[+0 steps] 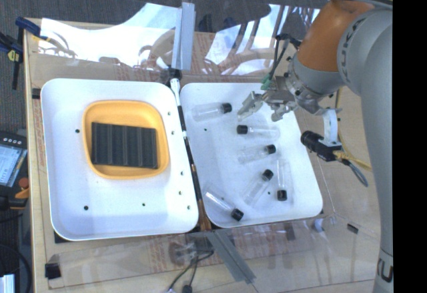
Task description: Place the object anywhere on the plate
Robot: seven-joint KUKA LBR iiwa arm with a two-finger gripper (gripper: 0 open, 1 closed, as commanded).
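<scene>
A yellow plate point(125, 116) with a black ridged insert lies in the left white bin point(60, 185). Several clear vials with black caps lie scattered in the right white bin point(303, 201): one at its far left point(208, 111), one near the middle point(255, 152), one at the near edge point(223, 206). My gripper point(265, 109) hangs over the far part of the right bin, just above a vial point(257, 130). Its fingers are open, and nothing is between them.
A raised divider point(185, 145) separates the two bins. Cables and a black clip point(320, 145) hang off the wrist over the right bin's right rim. Clear plastic sheeting and a metal bar point(185, 35) stand behind the bins.
</scene>
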